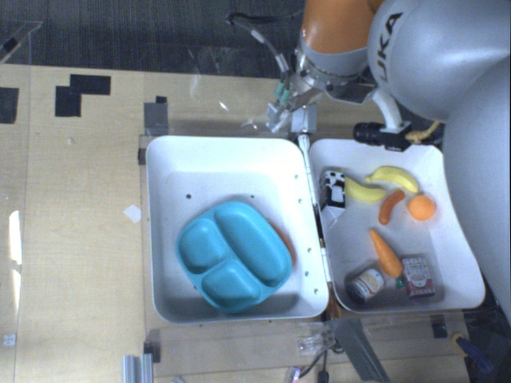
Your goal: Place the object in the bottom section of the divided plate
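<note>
The arm (415,46), showing "KA" lettering, is holding its tool (289,114) above the bins; blue divided plate (233,254) is lying left.

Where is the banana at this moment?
The banana lies in the right bin, near its far edge, just above the orange ball.
</note>
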{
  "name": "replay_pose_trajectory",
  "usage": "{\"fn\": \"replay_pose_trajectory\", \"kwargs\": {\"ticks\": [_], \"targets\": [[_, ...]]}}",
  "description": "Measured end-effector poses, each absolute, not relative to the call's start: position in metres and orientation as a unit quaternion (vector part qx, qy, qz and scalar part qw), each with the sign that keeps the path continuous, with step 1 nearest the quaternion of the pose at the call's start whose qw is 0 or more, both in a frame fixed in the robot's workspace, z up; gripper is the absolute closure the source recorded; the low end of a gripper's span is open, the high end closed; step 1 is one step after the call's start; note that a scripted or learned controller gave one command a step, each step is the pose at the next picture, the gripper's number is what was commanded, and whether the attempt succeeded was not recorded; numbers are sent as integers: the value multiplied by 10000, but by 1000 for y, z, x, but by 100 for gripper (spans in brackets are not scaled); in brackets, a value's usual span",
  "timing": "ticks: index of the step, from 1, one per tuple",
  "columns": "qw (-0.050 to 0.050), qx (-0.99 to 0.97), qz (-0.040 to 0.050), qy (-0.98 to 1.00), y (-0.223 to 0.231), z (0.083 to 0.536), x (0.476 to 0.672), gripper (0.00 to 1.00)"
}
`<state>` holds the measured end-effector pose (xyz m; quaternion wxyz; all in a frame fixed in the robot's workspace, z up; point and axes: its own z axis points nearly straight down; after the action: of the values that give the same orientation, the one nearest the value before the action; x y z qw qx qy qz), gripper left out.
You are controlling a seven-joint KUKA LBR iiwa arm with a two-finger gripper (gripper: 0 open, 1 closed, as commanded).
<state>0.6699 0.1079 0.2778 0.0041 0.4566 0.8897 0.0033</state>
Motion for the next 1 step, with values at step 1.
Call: {"fn": "replay_pose_trajectory", "kwargs": {"ticks": [1], "targets": [[29, 4983, 35, 8670, 181, 312, 635, 100]]}}
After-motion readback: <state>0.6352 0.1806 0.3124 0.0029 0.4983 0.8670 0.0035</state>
